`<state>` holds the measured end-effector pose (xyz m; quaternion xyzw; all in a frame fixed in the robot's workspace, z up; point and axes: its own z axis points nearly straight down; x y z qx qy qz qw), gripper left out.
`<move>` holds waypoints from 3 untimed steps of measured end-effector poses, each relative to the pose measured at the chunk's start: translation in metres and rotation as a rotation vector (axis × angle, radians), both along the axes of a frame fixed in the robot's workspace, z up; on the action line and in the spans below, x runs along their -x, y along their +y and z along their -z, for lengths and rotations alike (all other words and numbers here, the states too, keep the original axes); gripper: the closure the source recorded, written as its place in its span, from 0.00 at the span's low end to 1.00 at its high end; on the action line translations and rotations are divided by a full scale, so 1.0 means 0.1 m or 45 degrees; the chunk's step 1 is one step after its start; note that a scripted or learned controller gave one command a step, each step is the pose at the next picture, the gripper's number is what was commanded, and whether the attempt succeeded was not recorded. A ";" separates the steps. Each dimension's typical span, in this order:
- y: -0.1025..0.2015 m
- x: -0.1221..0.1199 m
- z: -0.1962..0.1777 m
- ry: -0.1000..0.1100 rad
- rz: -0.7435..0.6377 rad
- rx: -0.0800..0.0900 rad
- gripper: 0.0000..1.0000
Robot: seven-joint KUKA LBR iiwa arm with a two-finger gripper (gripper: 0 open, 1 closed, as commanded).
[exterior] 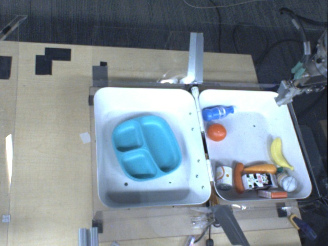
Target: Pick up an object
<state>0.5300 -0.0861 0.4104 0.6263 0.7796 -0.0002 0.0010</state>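
Whether the gripper (290, 89) is open or closed cannot be told; nothing shows in its grasp. In the right bin (256, 121), a small can (223, 175), a carrot (261, 168) and a black-and-white carton (256, 180) crowd the near wall. A banana (280, 154) lies beyond them, then an orange ball (217, 132), then a blue bottle (218, 111). The gripper sits over the far right corner. A blue divided plate (147, 146) lies in the left bin (110, 104).
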 end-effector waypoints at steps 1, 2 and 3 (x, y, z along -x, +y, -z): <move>0.00 0.00 0.00 0.000 0.000 0.000 0.00; -0.28 0.40 1.11 0.003 0.237 -0.001 0.00; -0.92 0.13 1.59 0.004 0.217 -0.001 0.00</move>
